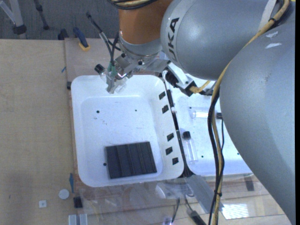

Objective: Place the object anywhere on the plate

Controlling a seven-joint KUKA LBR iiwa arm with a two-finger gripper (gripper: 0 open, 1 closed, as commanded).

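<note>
Dark ribbed plate [130, 159] is lying flat in left bin [84, 139], near its front edge. We are not making out any separate object to place; nothing is showing on plate. Gripper [112, 87] is hovering over bin's back rim, well apart from plate. We are unable to tell its state or whether it carries anything, so we are leaving handling unjudged. We are reading "KA" lettering on grey arm [211, 27], presumably KUKA.
</note>
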